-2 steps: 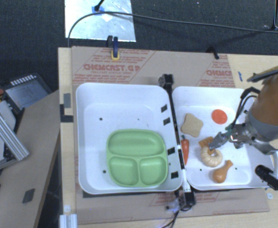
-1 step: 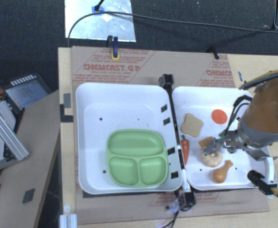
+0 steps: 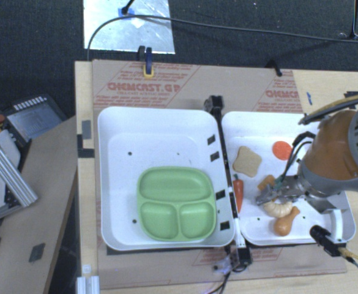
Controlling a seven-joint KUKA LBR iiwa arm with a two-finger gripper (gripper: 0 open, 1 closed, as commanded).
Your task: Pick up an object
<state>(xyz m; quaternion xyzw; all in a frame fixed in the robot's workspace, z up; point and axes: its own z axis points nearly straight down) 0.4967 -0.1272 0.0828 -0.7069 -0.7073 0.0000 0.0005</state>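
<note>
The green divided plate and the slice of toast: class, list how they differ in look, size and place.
The green divided plate is far larger than the slice of toast. The plate is green with three compartments; the toast is tan and plain. The plate lies in the left bin, the toast in the right bin. Both lie flat.

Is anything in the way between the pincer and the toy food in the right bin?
Nothing visible is in the way. The pincer sits low in the right bin, right over the pale croissant and beside the small orange piece.
</note>
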